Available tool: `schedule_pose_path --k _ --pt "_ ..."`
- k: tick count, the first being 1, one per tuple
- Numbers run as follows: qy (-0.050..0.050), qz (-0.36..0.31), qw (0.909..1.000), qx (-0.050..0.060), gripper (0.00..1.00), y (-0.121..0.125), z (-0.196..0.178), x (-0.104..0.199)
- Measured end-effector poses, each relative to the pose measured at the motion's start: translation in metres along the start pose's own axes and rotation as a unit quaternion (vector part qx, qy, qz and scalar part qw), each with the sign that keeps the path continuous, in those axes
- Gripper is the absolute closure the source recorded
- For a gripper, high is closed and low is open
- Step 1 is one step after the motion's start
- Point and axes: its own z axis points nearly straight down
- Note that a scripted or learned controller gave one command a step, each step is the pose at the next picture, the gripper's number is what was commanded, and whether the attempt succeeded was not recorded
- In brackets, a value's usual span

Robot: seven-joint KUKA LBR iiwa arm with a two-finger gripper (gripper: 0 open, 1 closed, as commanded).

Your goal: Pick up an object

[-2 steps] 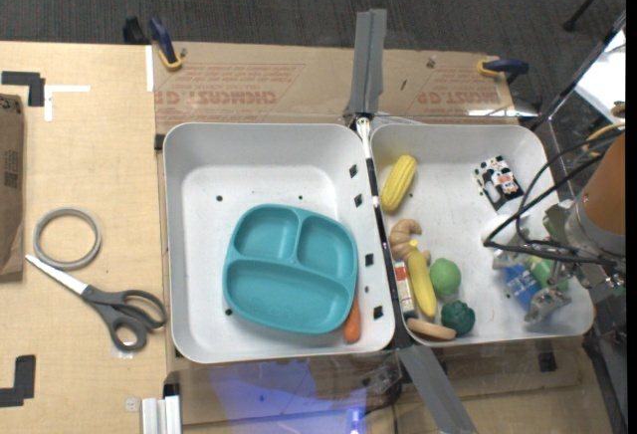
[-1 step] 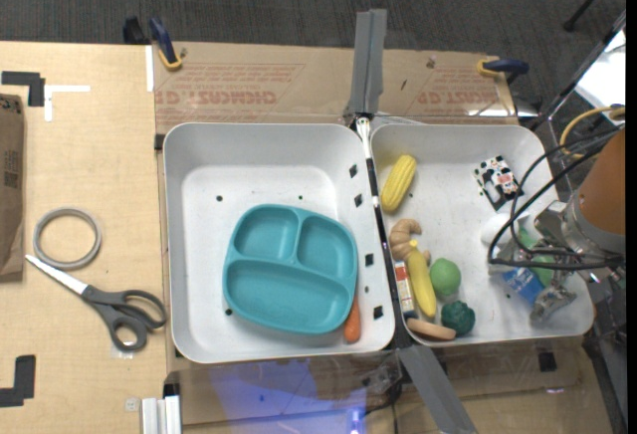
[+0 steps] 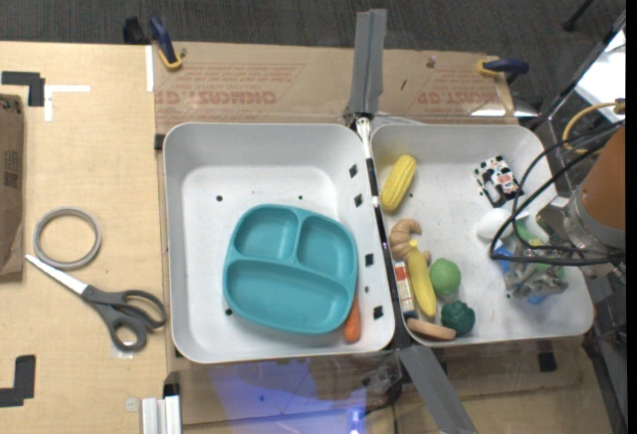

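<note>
The end effector point(image 3: 532, 273) sits low in the right bin point(image 3: 468, 138); whether it grips anything cannot be told. It should centre squarely over one object, such as the green ball point(image 3: 445, 276), before closing.

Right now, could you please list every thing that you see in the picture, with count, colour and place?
Divided plate: 1, teal, left bin.
Carrot: 1, orange, left bin, beside plate.
Corn cob: 1, yellow, right bin.
Banana: 1, yellow, right bin.
Ball: 1, green, beside banana.
Broccoli: 1, dark green, right bin.
Scissors: 1, grey handles, bench left.
Tape roll: 1, grey, above scissors.
Claw: 1, right bin, right side.
</note>
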Motion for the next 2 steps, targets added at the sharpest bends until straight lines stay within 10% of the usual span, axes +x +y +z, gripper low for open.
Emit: schedule_pose_path --k 1,2 --pt "0.0 0.0 1.0 0.0 0.0 0.0 0.0001 0.0" --pt "0.002 -0.011 0.9999 -0.001 0.0 0.0028 0.0094 0.0052"
